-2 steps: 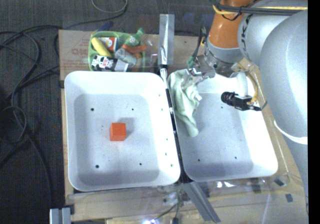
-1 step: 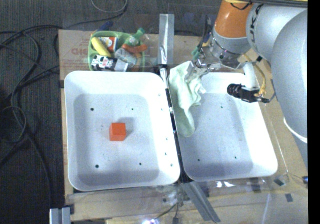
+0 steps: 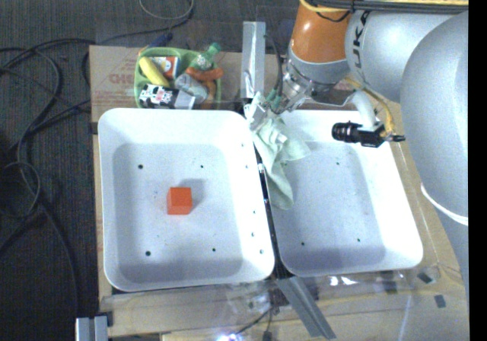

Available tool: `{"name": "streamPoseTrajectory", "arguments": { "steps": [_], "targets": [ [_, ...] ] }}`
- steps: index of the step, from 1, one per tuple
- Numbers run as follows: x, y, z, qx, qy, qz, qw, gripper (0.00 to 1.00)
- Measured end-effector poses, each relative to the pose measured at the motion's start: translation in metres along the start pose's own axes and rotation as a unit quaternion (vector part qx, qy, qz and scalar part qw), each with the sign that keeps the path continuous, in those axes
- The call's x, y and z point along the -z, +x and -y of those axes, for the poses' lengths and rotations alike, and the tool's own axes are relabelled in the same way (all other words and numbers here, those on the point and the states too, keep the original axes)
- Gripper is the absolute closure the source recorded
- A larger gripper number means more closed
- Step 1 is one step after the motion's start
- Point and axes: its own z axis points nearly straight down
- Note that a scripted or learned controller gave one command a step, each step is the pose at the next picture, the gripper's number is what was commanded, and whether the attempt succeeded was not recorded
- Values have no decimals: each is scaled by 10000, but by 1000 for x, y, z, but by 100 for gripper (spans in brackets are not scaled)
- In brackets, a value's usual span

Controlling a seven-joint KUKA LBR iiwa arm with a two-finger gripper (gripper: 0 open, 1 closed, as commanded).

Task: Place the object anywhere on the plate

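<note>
A pale green crumpled cloth (image 3: pixel 275 158) was seen pinched by its top edge between the closed jaws of the grey two-finger gripper (image 3: pixel 268 109), hanging below them over the rims between the two shallow white bins (image 3: pixel 110 180). A small orange cube (image 3: pixel 179 200) lay well left of the jaws.

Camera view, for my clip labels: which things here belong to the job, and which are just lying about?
Job, likely:
- end effector of the grey-and-orange arm
- crumpled pale green cloth right under it, in the right white bin

Lying about:
- small orange cube in the left white bin
- green basket of toys behind the bins
</note>
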Motion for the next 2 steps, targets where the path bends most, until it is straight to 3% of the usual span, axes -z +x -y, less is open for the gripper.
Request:
{"name": "streamPoseTrajectory", "arguments": {
  "steps": [1,2],
  "targets": [
    [-6,49,-25,1983,-12,4,9801,100],
    [-4,80,-58,3878,-24,9,9217,100]
  ]
}}
